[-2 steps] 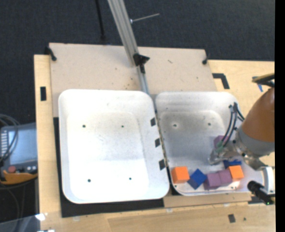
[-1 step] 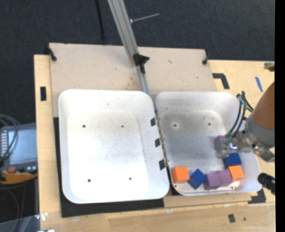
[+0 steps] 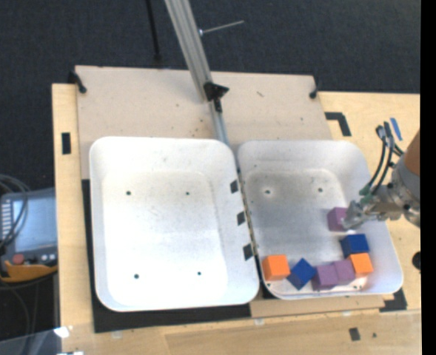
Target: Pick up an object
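The claw [image 3: 353, 214] of the grey arm reaches in from the right side and stands low over the right shallow white plastic bin [image 3: 292, 154], near its right wall. Its tip is at a small purple cube [image 3: 337, 218], and it seems to touch the cube's right side. How wide the claw stands I cannot tell, because the metal parts are blurred together there, and I cannot see the cube between its two sides.

Other small blocks lie in the same bin, toward its front right corner. A dark blue cube [image 3: 355, 243] is just below the purple one, and a small orange cube [image 3: 361, 263] is just below that. Along the front wall there are an orange block [image 3: 276, 266], a blue block [image 3: 302, 273] just beside it, and two purple blocks [image 3: 334, 274] close together. These blocks crowd near the claw on the front side.

The left shallow white plastic bin [image 3: 166, 220] lies beside the right one on the light brown worktop [image 3: 203, 95]. A slanted grey metal pole [image 3: 192, 46] rises behind the bins.
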